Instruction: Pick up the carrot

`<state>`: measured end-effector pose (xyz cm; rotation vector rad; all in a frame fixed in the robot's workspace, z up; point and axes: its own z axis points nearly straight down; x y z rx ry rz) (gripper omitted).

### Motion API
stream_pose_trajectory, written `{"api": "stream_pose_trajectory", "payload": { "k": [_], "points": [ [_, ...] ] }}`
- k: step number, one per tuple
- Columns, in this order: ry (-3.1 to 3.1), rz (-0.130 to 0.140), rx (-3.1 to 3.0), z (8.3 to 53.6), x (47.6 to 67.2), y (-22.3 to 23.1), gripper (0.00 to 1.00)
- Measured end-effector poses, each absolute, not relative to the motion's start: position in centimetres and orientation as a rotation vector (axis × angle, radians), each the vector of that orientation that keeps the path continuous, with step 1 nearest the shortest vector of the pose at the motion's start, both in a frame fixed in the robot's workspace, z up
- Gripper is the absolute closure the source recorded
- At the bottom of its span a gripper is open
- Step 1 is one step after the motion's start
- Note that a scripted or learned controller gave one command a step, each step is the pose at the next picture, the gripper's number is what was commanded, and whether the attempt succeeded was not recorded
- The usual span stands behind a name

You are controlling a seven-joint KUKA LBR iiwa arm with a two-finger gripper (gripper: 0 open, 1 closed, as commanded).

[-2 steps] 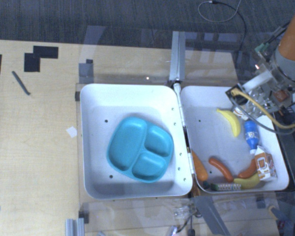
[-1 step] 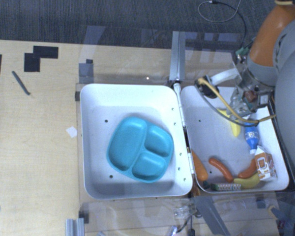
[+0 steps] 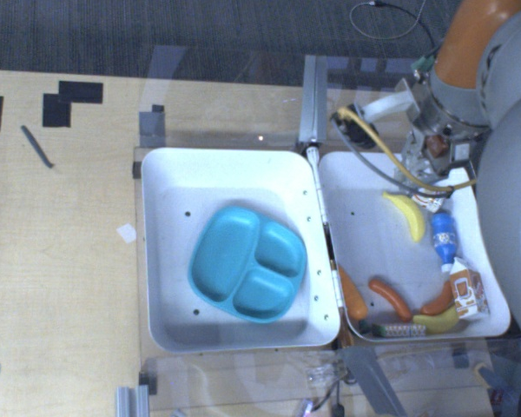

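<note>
Clearly the carrot (image 3: 353, 295) is lying tight against the right bin's (image 3: 365, 196) left wall near its front corner, while the gripper (image 3: 428, 174) is hovering over the back edge beside the banana (image 3: 405, 215); I cannot tell its state. That wall is crowding any grasp, and the nearby sausage (image 3: 390, 297), similar in colour, is inviting a wrong pick.

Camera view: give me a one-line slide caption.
Grey arm's gripper hovers over the right white bin, above the yellow banana; orange carrot lies at the bin's left wall.
</note>
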<state>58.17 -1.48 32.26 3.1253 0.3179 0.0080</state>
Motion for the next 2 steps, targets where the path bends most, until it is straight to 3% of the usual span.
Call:
{"api": "stream_pose_trajectory", "payload": {
  "k": [1,2],
  "points": [
    [0.558,-0.002,3.092,22.1,54.5,-5.0,1.0],
    [0.326,0.003,3.125,21.1,60.5,-6.0,1.0]
  ]
}}
